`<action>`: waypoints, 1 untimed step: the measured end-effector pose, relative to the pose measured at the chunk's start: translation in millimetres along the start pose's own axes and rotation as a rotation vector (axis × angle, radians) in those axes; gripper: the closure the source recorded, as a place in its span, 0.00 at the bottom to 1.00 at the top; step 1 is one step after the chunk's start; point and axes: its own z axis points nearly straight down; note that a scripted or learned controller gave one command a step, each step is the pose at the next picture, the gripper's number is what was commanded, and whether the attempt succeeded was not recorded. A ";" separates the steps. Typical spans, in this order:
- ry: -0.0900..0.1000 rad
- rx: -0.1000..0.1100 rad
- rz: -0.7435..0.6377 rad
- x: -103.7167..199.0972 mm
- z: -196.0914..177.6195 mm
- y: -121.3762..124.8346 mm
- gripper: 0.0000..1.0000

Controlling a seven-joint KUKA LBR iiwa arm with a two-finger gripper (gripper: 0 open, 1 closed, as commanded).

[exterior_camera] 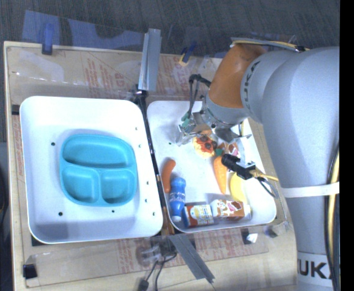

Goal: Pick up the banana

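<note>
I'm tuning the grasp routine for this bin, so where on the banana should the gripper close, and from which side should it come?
Judging from this view, grip the banana near its lower half, coming straight down from above. It lies flat along the right bin's right wall, its upper end under the arm's black fitting. Fingers should probably straddle its narrow width, though the wall side looks tight.

the right bin is crowded: a blue bottle and a carton line its near wall, a carrot lies along the left wall, and the arm hangs over its far right. the bare floor at the far left stands free. the left bin holds a blue tray, with open margins around it.
</note>
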 end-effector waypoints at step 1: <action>-0.001 -0.006 -0.163 6.0 7.7 31.8 1.00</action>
